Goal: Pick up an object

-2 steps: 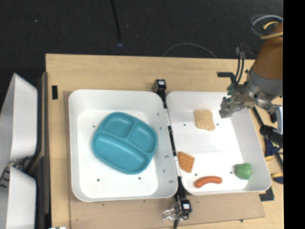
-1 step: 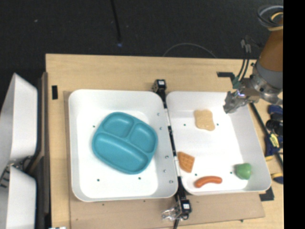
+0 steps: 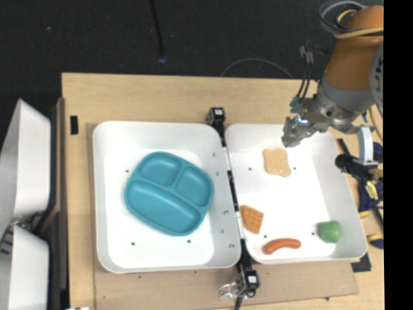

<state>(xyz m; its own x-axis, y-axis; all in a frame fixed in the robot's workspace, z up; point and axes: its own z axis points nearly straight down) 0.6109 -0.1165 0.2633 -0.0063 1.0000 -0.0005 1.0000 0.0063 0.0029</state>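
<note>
Camera view: sausage [image 3: 282, 245] lies lengthwise left-right, near bin [image 3: 335, 173] edge; end effector [image 3: 292, 136] grip state unclear.

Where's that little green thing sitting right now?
The green thing lies in the near right corner of the right bin, just right of the red sausage, far from the hand.
</note>
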